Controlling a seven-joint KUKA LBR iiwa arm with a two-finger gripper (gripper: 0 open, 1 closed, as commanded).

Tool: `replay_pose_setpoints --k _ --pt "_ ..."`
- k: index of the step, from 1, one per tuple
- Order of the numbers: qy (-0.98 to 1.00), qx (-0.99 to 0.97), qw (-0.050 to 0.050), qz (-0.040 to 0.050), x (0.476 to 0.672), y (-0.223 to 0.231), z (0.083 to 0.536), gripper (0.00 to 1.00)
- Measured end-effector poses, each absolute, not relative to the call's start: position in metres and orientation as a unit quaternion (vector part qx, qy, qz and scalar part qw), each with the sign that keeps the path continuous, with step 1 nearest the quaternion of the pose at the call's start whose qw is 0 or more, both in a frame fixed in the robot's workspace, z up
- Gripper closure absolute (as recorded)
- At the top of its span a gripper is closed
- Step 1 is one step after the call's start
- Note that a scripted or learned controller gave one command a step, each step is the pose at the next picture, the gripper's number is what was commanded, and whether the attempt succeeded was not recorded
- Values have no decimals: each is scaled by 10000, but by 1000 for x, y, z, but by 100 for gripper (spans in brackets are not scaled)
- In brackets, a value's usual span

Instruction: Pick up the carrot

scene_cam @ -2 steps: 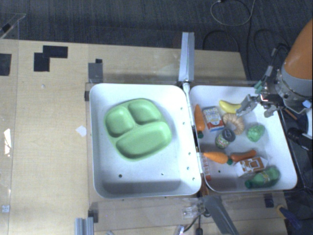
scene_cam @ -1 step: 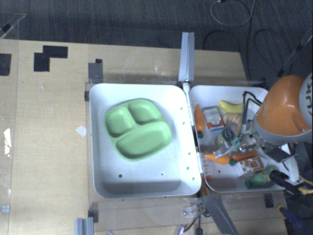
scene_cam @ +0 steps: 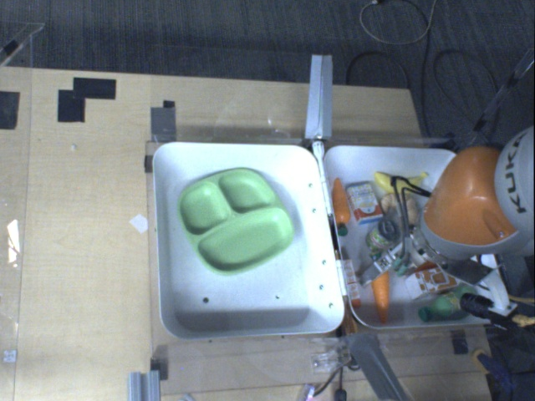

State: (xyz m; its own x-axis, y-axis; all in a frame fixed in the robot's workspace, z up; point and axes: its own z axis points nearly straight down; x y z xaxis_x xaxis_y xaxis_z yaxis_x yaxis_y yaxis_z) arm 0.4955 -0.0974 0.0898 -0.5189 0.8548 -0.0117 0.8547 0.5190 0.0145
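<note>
The carrot (scene_cam: 380, 296) lies in the right bin (scene_cam: 435, 322) among crowded items, near the gripper (scene_cam: 393, 257), whose state I cannot tell, so it may catch a neighbour instead.

a green sectioned plate (scene_cam: 238, 220) lies in the left white bin (scene_cam: 175, 307). the right bin (scene_cam: 435, 154) holds a small red-and-white carton (scene_cam: 363, 201), a yellow item (scene_cam: 387, 181) and a green item (scene_cam: 437, 310) near its front edge.
</note>
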Motion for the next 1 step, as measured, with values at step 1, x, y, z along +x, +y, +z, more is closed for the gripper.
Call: replay_pose_setpoints --k 1 --pt "8717 4898 111 59 498 -96 102 100"
